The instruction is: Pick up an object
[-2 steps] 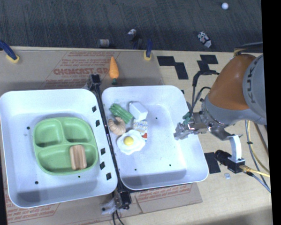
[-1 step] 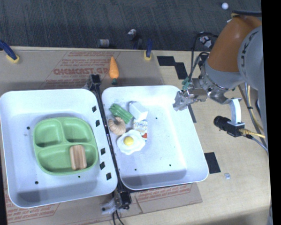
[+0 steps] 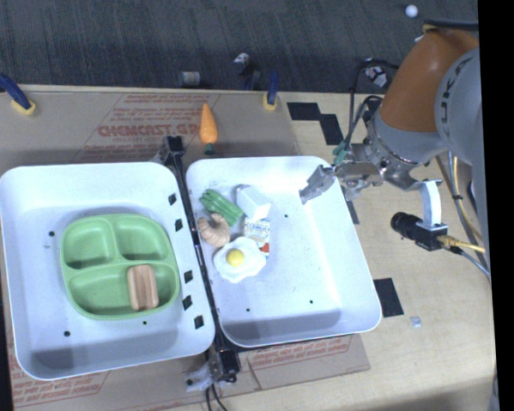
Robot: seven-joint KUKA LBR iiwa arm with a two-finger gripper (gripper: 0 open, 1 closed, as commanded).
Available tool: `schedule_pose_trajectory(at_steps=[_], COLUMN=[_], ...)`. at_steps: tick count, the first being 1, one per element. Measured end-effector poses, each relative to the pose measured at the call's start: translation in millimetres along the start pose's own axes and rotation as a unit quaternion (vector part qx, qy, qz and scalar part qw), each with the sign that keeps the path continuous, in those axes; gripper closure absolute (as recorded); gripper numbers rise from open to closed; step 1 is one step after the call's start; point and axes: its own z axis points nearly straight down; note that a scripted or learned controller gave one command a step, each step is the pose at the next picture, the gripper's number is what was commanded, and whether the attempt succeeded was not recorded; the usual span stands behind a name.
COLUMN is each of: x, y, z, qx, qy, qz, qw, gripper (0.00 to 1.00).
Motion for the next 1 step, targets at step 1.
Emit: schedule_pose_trajectory(at_steps=[1], x=[12.1], y=[-8.6], z=[146.7], qx=[-0.001], qy=[0.0], qz=[0.0], qw=[1.0], gripper=[0.0])
